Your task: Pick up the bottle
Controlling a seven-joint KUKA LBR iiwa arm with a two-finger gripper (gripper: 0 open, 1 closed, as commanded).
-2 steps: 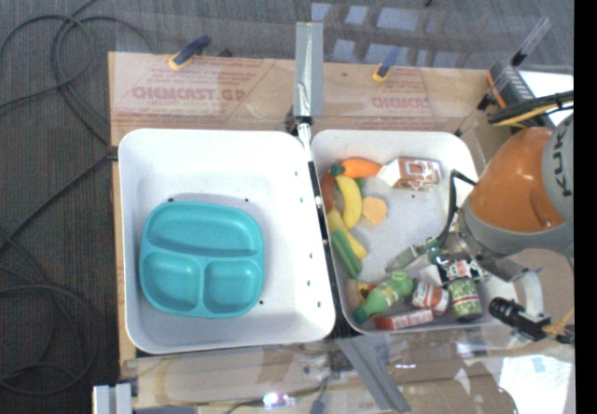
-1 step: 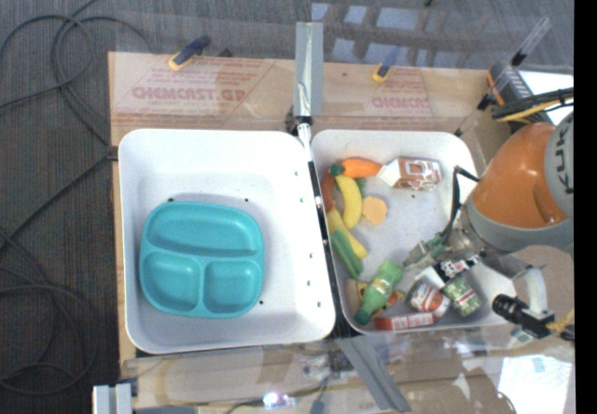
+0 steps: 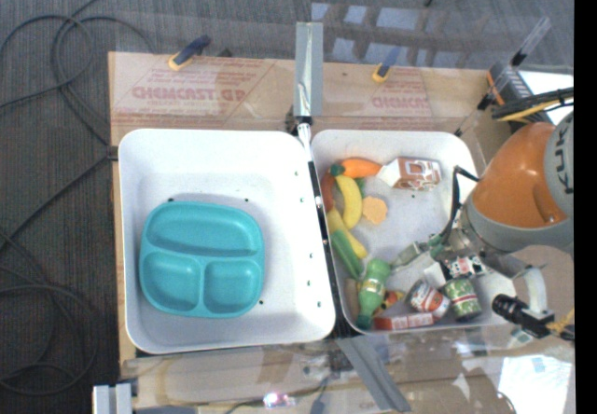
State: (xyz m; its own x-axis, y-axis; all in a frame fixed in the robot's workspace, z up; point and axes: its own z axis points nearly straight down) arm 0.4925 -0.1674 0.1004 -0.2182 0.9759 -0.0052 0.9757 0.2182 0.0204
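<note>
A flat brown cardboard-covered bench (image 3: 233, 90) is being seen from above, with faint red lettering showing on its far part. Two shallow white plastic bins are being borne directly on it, side by side and touching: the left white bin (image 3: 131, 216) and the right white bin (image 3: 438, 142). Two small yellow-and-blue clamps (image 3: 189, 51) (image 3: 384, 68) are being carried at its far edge.
</note>
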